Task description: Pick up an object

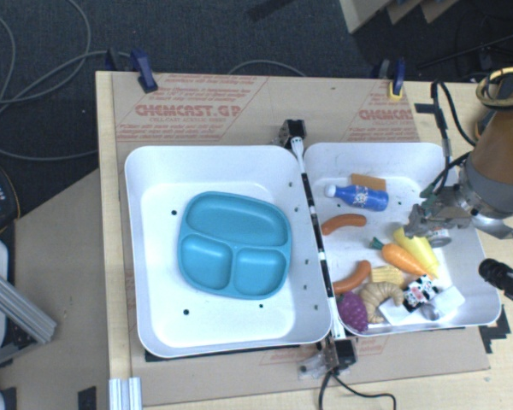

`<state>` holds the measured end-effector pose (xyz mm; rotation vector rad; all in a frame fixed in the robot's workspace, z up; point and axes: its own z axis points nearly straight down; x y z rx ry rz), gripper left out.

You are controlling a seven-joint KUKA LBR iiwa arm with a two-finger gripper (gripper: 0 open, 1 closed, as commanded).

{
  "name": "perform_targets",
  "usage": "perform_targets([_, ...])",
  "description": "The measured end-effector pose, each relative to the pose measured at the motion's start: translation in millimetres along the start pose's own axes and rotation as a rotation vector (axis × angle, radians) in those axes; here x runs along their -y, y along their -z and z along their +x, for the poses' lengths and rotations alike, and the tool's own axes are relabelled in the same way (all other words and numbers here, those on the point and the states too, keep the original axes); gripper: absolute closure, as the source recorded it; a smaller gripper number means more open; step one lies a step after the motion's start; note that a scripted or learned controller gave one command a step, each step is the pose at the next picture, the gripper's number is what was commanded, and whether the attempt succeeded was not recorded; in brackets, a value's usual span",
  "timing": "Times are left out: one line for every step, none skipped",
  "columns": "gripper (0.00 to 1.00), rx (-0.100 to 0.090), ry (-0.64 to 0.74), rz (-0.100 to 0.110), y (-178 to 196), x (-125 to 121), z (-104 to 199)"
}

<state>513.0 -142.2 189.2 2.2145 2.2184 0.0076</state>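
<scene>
Hand (431,220) above carrot (407,259), grip state unclear, corn (419,246) and sausage (344,223) nearby

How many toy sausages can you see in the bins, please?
2: one sausage lies mid right bin, below the blue bottle; the other sausage near the divider. Others may hide in the pile.
</scene>
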Motion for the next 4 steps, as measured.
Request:
perform_targets([0.00,-0.001,-0.001,0.008,-6,1,-1])
perform_targets([0.00,-0.004,-0.002,0.014,-94,-4,4])
perform_targets([1.00,0.000,-0.002,0.007,-80,-5,3])
perform_targets([1.00,-0.004,0.010,-0.002,0,-38,102])
